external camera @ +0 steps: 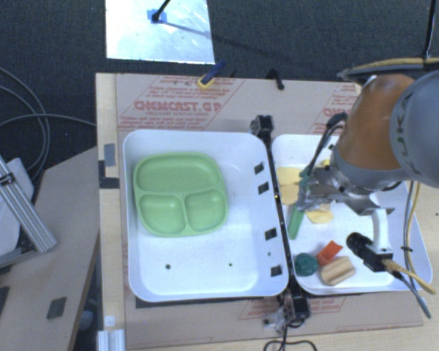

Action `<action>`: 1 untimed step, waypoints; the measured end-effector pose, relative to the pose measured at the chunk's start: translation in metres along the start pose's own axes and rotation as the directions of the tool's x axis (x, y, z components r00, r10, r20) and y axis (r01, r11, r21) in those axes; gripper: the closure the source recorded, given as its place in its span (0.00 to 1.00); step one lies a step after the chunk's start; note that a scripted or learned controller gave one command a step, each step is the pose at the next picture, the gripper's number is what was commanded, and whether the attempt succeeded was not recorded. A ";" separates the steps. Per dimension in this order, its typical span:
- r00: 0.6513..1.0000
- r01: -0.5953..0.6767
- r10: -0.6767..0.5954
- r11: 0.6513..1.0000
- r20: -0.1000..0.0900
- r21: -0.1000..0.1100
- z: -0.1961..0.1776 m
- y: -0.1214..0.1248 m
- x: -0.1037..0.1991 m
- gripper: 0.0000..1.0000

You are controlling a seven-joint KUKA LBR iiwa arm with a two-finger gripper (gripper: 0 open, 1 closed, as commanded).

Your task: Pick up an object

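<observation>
Claw [307, 196] of mine hung over the yellow pieces [289, 175] in the right bin [402, 280]; its state I cannot tell. I judged a straight descent best.

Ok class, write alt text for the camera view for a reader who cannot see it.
A grey and orange robot arm reaches over the right white bin, which holds small toy foods. The left white bin holds a green divided plate.

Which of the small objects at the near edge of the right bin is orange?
The small orange block, lying between the dark green round piece on its left and the tan cylinder just below it.
</observation>
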State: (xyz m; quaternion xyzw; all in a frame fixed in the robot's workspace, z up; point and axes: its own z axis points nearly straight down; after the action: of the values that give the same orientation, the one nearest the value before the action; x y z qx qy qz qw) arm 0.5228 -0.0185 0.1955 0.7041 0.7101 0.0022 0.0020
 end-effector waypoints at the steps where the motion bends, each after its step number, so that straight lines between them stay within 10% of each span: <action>1: 1.000 0.002 -0.002 1.000 -0.003 0.005 0.012 0.005 0.076 1.00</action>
State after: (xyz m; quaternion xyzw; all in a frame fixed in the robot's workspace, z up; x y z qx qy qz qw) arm 0.5277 0.0574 0.1836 0.7032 0.7110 0.0014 -0.0005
